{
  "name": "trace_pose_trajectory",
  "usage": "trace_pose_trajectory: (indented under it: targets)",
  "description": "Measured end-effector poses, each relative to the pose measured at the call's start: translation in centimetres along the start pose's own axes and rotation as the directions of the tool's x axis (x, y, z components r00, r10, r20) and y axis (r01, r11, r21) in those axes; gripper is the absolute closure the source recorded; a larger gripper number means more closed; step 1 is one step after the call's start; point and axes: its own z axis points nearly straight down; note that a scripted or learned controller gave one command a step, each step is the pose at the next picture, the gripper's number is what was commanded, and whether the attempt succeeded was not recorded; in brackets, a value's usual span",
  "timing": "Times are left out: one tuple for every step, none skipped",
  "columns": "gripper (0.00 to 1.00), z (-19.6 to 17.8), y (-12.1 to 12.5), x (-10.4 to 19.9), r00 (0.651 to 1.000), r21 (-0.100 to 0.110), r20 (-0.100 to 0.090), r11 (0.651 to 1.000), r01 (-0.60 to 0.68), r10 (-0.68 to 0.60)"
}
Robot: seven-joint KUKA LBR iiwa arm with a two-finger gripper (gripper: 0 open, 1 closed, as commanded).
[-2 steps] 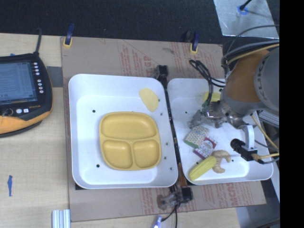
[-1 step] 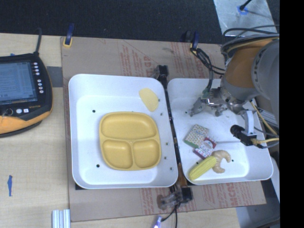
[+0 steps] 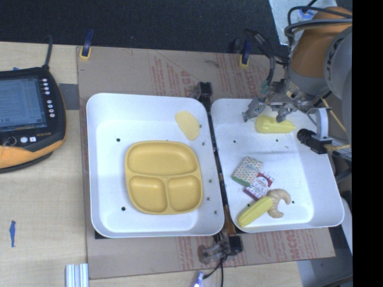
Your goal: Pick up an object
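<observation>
Nearest the camera, a yellow plastic corn cob [image 3: 255,211] lies by the right white bin's [image 3: 317,217] front edge, touching a beige curved cashew-shaped toy [image 3: 278,201]. Gripper [image 3: 270,112] hangs over that bin's back edge, fingers spread apart, tips just above a pale yellow lumpy plastic piece [image 3: 274,125]; nothing sits between the fingers. Outward: two small printed packets [image 3: 252,177] rest mid-bin, touching each other. Left white bin [image 3: 105,160] carries a yellow three-compartment plastic tray [image 3: 163,176] at centre and a pale yellow flat oval piece [image 3: 187,125] near its back right corner. Black-and-orange tablet controller [image 3: 27,115] sits at the bench's left edge.
</observation>
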Motion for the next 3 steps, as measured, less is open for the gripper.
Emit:
trace_pose_trajectory:
  targets:
    - [0.0, -7.0, 0.0, -0.7, 1.0, -0.001, 0.0, 1.0, 0.0, 0.0]
    - [0.0, 0.0, -0.6, -3.5, 1.0, 0.003, 0.001, 1.0, 0.0, 0.0]
    - [0.0, 0.2, -5.6, 0.5, 1.0, 0.004, 0.001, 1.0, 0.002, -0.002]
